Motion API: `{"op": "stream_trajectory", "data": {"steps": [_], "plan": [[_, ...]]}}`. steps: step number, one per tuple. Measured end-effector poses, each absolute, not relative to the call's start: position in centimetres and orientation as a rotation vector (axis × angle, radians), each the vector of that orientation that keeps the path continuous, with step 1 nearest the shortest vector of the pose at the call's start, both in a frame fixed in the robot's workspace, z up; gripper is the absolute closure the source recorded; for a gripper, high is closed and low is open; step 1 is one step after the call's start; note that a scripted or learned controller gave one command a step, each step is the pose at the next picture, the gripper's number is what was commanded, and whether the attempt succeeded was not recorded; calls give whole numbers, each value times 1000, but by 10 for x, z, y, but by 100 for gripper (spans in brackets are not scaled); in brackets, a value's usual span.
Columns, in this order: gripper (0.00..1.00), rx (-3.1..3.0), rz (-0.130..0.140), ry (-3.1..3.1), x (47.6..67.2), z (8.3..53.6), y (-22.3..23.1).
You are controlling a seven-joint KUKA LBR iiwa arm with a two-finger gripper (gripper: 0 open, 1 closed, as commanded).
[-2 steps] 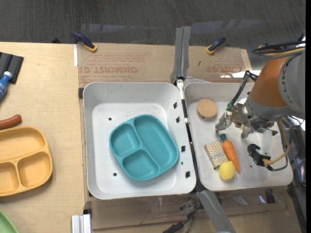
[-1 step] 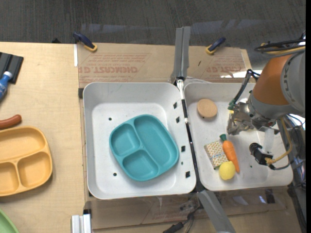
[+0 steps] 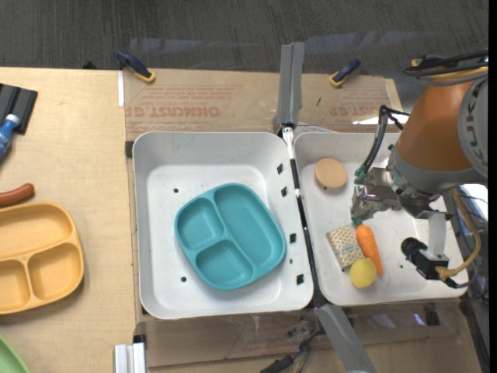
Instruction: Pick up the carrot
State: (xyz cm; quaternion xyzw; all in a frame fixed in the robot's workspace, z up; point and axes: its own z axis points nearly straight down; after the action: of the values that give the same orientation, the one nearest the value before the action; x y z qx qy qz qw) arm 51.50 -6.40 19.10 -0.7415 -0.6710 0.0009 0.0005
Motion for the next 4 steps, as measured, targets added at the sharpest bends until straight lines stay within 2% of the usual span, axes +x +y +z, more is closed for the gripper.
{"op": "stream_trajectory", "data": {"steps": [1,2,3,4], "plan": [[100,-2795,8,-1430,538,119,-128],[100,-2802,4,-1419,546,211,-62],[100,-2924,7,-1142,501,142,-107],[0,-2924,7,-1142,501,142,-107]]}}
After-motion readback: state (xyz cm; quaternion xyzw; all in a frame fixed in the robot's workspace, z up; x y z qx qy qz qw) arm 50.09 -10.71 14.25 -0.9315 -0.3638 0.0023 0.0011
